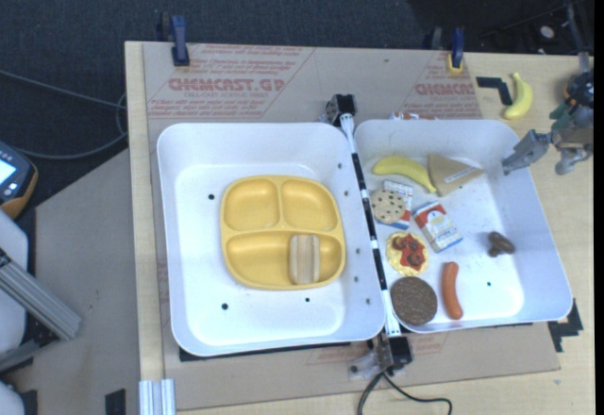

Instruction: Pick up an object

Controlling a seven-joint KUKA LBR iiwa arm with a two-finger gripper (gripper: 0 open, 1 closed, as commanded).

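Objects for picking lie clustered in the right bin: a banana and a tan wedge near its far side, a spotted cookie and a small white packet just beside the divider, a red-and-white carton at the middle, a small pizza-like disc below it, a dark round patty and a sausage at the near edge, and a small brown lump off alone toward the right wall. What that lump is cannot be made out. The end effector sits at the bin's far right corner, above the rim and apart from every item; it is grey and blurred against the wall, so whether it is open or closed cannot be told, and nothing is seen in it. The arm behind it is cut off by the picture's right edge. In the left bin a yellow divided plate holds a pale bread-like piece in its near compartment. A second banana lies on the tabletop beyond the right bin, and two blue clamps grip the far edge.
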